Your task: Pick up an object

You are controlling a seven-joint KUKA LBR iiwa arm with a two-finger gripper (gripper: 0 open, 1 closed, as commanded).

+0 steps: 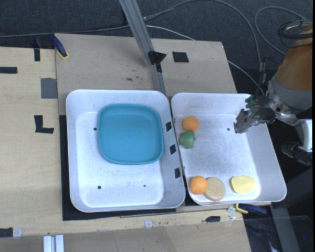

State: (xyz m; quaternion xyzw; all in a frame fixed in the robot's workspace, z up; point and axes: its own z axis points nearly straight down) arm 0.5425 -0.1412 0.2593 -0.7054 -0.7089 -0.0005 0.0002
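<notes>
The bench (21, 140) bears 2 shallow white bins side by side. The left bin (81, 156) holds 1 blue square plate (130, 134), lying flat toward the bin's far half. The right bin (228, 146) holds 5 small things in 2 groups. Near its left wall, an orange ball (190, 123) sits just beyond a green ball (187, 139), the pair touching or very nearly so. Along the near edge lie 3 more in a row: a second orange ball (198, 185), a tan round piece (215, 189) pressed against it, and a yellow piece (243, 184) a little apart to the right.

The arm (296, 72) reaches in from the right (its orange band sits above the grey wrist). The gripper (245, 121) hangs over the right bin's far right part, near the rim, well apart from all 5 pieces. Nothing shows between its fingers, and whether they stand wide or narrow cannot be told at this angle.

A grey metal bar (142, 30) slants down from the top toward the gap between the bins.
</notes>
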